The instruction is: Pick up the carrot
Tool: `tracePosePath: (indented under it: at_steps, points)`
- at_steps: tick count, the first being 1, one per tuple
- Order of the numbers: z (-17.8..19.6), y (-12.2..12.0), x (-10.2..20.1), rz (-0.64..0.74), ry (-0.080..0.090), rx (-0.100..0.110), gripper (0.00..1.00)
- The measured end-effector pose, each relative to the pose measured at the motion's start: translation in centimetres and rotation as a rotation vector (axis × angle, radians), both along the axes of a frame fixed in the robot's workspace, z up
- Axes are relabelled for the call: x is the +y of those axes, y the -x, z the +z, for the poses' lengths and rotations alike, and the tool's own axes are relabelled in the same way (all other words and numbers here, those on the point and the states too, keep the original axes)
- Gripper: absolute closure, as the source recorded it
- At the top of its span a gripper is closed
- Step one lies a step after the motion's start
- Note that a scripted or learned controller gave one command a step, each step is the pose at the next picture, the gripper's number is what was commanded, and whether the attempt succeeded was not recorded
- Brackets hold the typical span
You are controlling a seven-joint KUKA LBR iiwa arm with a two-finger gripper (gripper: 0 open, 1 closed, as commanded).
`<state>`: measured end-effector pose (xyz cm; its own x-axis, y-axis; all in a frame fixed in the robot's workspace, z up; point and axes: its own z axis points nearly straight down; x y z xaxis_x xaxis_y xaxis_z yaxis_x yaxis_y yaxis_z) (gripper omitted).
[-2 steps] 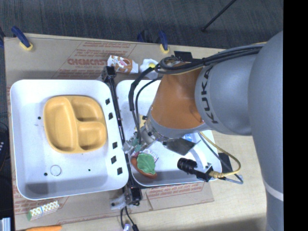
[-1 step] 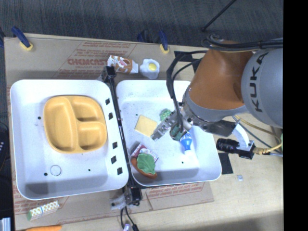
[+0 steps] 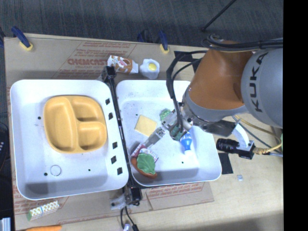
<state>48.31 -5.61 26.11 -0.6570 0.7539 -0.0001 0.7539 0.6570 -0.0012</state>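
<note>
The carrot (image 3: 146, 170) lies at the front left corner of the right bin (image 3: 207, 170). It is a short orange piece with a green leafy top, and a small red and white item (image 3: 144, 153) rests against it. My gripper (image 3: 168, 128) hangs over the middle of the right bin, up and to the right of the carrot and apart from it. The bulky grey and orange wrist (image 3: 216, 88) hides much of the gripper. A slim grey part (image 3: 154, 138) reaches from the gripper down-left towards the carrot.
The right bin also holds a yellow cheese slice (image 3: 145, 125), a green item (image 3: 166, 114) and a blue and white tube (image 3: 187, 144) close to the gripper. A yellow divided tray (image 3: 74, 123) sits in the left bin (image 3: 24, 177). A small box (image 3: 120, 64) and a toy egg (image 3: 150, 67) lie behind the bins.
</note>
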Motion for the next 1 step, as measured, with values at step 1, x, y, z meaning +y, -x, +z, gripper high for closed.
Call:
tracePosePath:
  at_steps: [1]
  points:
    - [-5.59,-9.07,1.54,0.29,0.0,-0.001,0.0]
